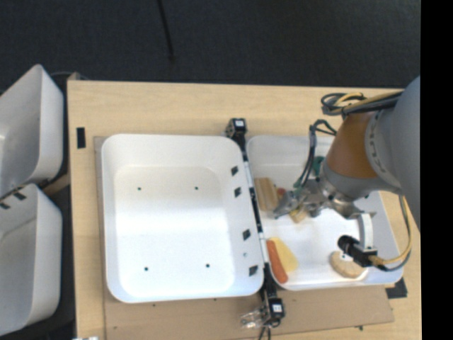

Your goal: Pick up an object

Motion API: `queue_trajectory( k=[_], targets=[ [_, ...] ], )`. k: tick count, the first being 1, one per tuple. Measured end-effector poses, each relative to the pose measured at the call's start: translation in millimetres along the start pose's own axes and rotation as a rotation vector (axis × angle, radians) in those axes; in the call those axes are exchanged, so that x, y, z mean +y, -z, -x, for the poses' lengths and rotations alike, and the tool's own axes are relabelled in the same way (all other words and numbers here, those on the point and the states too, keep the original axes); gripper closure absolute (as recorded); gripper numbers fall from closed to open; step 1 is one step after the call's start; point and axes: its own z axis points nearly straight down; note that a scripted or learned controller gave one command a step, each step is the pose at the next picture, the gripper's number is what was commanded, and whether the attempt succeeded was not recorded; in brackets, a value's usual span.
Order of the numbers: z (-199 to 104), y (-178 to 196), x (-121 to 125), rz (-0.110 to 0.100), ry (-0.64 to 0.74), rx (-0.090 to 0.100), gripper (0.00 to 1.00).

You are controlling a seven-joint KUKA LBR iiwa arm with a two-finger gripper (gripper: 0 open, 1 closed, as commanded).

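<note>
My gripper [293, 205] is low over the middle of the right bin [318, 278], hanging from the grey arm with its orange band [348, 149]. A light wooden block [265, 193] lies just left of it, against the bin's left wall. A small tan piece [299, 216] sits right under the gripper's tip; I cannot tell whether it is held. An orange and yellow object [281, 259] rests in the bin's front left corner. A beige rounded object [346, 265] lies at the front right, partly behind a black fitting.
The left bin [113, 190] stands beside the right one, with a ridge and black clips [245, 211] between them. Cables [340, 103] loop above the arm. White containers [25, 133] stand off the bench's left edge.
</note>
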Motion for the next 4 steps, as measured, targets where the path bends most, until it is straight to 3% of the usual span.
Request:
queue_trajectory(
  k=[1, 2, 3, 4],
  targets=[
    [41.3, -0.2, -20.4, -0.006, -0.012, -0.003, 0.0],
    [8.8, 0.0, 11.8, -0.002, -0.004, -0.002, 0.0],
    [23.0, -0.3, -58.9, -0.009, -0.013, -0.001, 0.0],
    [1.6, 0.1, -13.8, -0.001, -0.004, -0.001, 0.0]
  ],
)
